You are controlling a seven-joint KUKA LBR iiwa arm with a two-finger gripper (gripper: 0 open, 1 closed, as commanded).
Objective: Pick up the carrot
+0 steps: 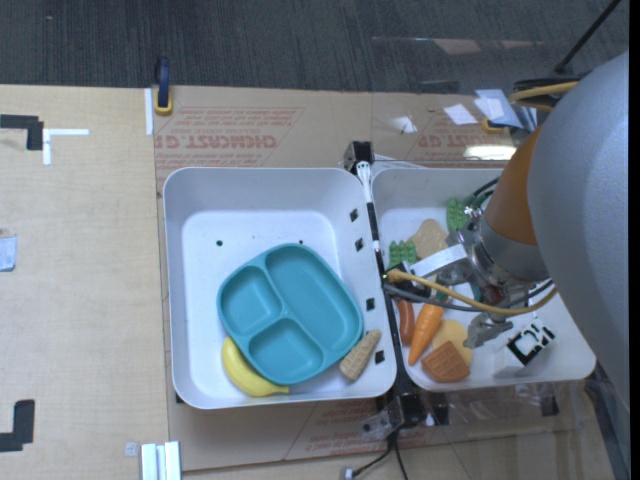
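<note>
Single fixed camera above bench (80,298), slanted down over both bins (190,268).
</note>
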